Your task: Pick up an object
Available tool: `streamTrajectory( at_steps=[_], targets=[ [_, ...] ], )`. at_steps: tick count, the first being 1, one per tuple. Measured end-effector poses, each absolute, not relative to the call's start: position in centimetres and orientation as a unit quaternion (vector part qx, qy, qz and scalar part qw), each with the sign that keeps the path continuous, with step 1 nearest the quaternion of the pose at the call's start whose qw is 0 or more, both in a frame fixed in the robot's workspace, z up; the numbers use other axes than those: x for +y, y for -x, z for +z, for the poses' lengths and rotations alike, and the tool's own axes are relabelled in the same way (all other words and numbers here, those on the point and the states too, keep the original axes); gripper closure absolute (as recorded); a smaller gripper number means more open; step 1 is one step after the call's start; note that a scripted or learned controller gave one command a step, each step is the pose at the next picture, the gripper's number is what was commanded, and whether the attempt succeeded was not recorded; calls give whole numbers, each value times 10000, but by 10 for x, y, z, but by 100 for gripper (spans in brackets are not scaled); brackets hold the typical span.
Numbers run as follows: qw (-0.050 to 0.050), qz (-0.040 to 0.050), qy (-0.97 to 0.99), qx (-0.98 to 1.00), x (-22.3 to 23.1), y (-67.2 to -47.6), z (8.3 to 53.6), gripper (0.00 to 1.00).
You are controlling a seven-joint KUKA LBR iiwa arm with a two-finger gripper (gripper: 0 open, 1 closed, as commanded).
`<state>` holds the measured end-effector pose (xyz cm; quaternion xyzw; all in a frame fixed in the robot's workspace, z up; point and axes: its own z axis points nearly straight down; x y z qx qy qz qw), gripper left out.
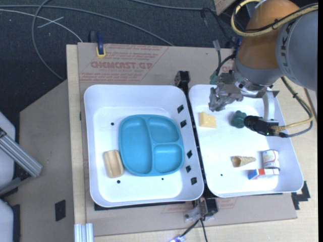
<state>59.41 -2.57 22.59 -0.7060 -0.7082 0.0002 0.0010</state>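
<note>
Arm comes in from the upper right, bent down so the end effector (pixel 218 101) hangs over the right bin's (pixel 290 183) far-left corner. Can't tell how it's set. Just below it lies a pale yellow cheese-like wedge (pixel 207 120), not gripped. Right of it, a dark green lump (pixel 238 118). Further down: a cone (pixel 243 161) and small white carton (pixel 270 160). Left bin (pixel 96 135) has a glossy blue divided plate (pixel 150 145).

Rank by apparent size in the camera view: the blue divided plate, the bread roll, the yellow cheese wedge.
1. blue divided plate, by far the largest
2. bread roll
3. yellow cheese wedge, only somewhat smaller than the roll
</note>
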Motion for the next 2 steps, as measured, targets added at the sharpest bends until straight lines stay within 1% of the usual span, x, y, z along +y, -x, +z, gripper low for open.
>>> streamTrajectory(
  at_steps=[1,2],
  targets=[
    [15,3,7055,-7087,27,-600,216,100],
    [3,-9,7055,-7087,74,-597,227,100]
  ],
)
